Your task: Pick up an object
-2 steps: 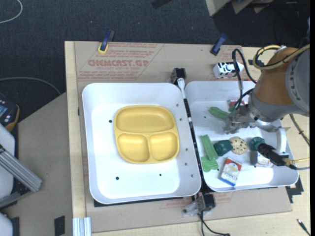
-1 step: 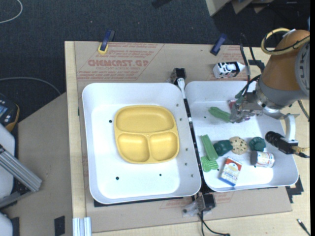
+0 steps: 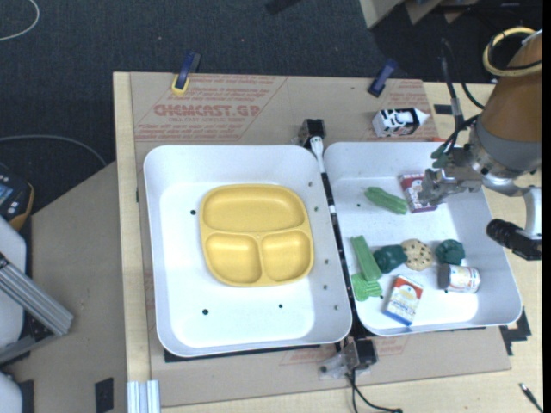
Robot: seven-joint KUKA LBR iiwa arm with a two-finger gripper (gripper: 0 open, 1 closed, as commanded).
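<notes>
left bin (image 3: 164, 231): divided tray (image 3: 256, 233) inside | right bin (image 3: 491, 304): small items, gripper (image 3: 430, 181) above

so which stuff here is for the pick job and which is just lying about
For the job:
gripper
right bin
green pod
red packet
cookie
small box
white can

Lying about:
yellow divided tray in the left bin
blue clamps
cow-patterned toy on the bench
</notes>
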